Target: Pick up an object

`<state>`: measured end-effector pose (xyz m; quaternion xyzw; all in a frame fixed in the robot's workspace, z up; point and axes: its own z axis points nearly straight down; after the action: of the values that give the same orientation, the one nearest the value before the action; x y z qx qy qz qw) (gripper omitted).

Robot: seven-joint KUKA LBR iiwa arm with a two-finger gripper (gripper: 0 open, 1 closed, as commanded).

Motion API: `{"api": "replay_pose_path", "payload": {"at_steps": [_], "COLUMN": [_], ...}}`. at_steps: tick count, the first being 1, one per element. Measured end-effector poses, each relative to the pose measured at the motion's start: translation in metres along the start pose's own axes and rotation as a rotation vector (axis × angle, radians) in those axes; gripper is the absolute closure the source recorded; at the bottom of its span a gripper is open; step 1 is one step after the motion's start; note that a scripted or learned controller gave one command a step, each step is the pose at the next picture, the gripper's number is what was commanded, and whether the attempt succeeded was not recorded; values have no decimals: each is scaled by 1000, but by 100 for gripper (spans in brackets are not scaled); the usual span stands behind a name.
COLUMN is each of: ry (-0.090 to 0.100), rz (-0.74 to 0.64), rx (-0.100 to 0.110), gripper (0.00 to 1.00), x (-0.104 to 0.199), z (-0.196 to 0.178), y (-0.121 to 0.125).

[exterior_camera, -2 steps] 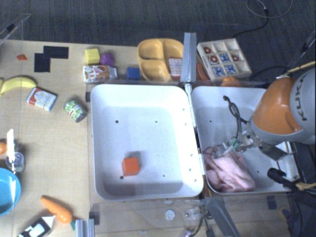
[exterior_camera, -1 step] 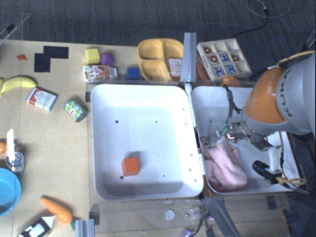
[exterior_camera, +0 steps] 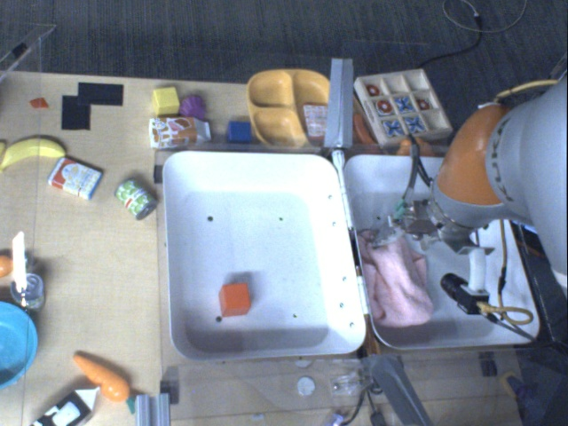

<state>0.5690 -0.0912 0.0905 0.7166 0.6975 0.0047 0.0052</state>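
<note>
Hovering: gripper (exterior_camera: pixel 388 235) parked over pink cloth (exterior_camera: pixel 396 280), right bin (exterior_camera: pixel 524 327)
Jaws: can't be made out
Cloth: soft, light, best pinched mid-fold

We see a pale wooden tabletop (exterior_camera: pixel 89 282) carrying two white bins, the left bin (exterior_camera: pixel 177 264) and the right bin (exterior_camera: pixel 355 171) touching side by side. On its bare left part lie a banana (exterior_camera: pixel 31 151), a small can (exterior_camera: pixel 136 198), a carrot (exterior_camera: pixel 102 375) and a blue bowl (exterior_camera: pixel 13 344); behind the bins sits a yellow divided dish (exterior_camera: pixel 284 105).

Pincer (exterior_camera: pixel 388 232) seemingly over pink cloth (exterior_camera: pixel 397 281)
</note>
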Motion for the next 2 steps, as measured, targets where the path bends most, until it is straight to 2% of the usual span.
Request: {"api": "replay_pose_path", "payload": {"at_steps": [1,2], "ry": [-3,-1], "rz": [-103,-339], "rx": [-2,-7], "gripper": [0,0], "x": [-59,1], "z": [-1,-2], "y": [-23,-46]}}
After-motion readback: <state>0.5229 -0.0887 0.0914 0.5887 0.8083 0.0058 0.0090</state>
